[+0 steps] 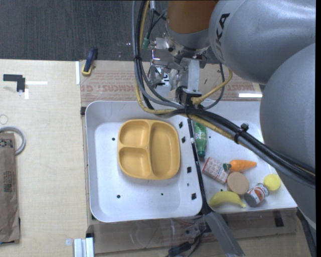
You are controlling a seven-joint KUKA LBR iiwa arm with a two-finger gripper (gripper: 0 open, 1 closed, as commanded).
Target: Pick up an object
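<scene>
The grey arm (271, 45) fills the upper right of the frame, its orange band (188, 15) at the top centre, with black and yellow cables (165, 103) looping down from the wrist across the back rim of the bins. Below the band hangs the gripper (173, 75), high in the centre of the frame over the cardboard strip behind the bins; from this slant the metal parts blur together, so whether it is spread or pressed together cannot be told, and nothing is seen in it. The left bin (100, 165) takes the middle of the frame and bears a yellow divided plate (149, 149) with three compartments, lying flat toward its back half. The right bin (281, 201) sits just beside it, partly covered by the arm. In it, a green bottle (200, 139) lies along the shared wall near the back. Toward the lower right lie a banana (226, 200) at the front, an orange carrot (243, 164), a red-and-white packet (215, 170), a tan round disc (237, 182) touching the packet, a small can (257, 195) that may be tipped over, and a yellow lemon (272, 182) just beside it.
</scene>
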